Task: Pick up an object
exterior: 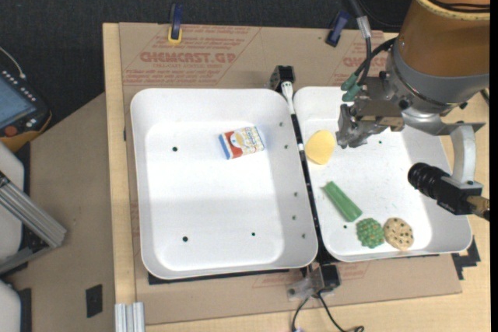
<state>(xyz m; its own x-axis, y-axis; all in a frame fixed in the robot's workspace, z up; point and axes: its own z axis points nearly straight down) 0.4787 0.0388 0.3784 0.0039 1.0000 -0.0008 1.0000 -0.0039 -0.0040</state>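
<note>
1. White plastic bins, two of them, sit side by side on a cardboard sheet [233, 43] with red print; black clips at the seam between them, far end and near end.
2. Left bin [156, 190]: holds one item, a small red, white and blue packet [242, 141], lying flat near the bin's far edge, toward its right side. Rest of the floor is bare white with a few small dark dots.
3. Right bin [436, 233]: holds four items. Yellow rounded piece [320, 147] lies against the bin's left edge, in the far half.
4. Green stick-shaped piece [341, 200] lies on a diagonal near the left edge, toward the middle.
5. Green bumpy broccoli-like piece [369, 232] sits near the near edge, touching or just beside a round tan cookie [398, 232] with dark spots on its right.
6. Gripper [352, 138] hangs low over the far half of the right bin, just right of the yellow piece; contact unclear. Fingers are dark and bunched, cannot tell if spread or closed. Nothing seen between them.
7. Grey arm with orange band [447, 8] fills the far right corner above the right bin; a black cylindrical part sticks out over the bin's right edge.
</note>
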